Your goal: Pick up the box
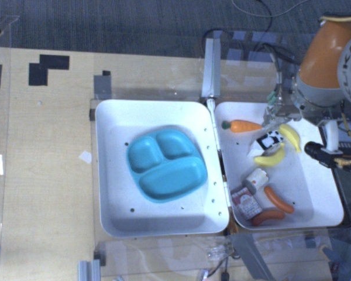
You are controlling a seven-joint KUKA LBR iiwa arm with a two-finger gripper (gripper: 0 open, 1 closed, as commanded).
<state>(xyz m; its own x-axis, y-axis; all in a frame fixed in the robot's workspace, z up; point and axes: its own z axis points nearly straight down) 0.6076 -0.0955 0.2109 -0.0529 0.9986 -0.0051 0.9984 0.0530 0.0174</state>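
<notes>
The box, as I read it, is the small red-and-white pack in the right bin, in its near-left corner, just beside 2 sausages and a small white-grey piece. The gripper hangs at the far side of that same bin, by the carrot and banana. So the box lies toward the camera and a bit left of it, w/ the banana between them, well apart. The box's long axis seems to run far-left to near-right, though it's close to square, so that's approx.

Open or closed? Can't tell, since the gripper tip is a blur of metal and cable. Nothing shows held in it.

Also unclear: a black-and-white patterned item just below the gripper (could be a 2nd small box, too small to say). The arm is cut off at the right.
</notes>
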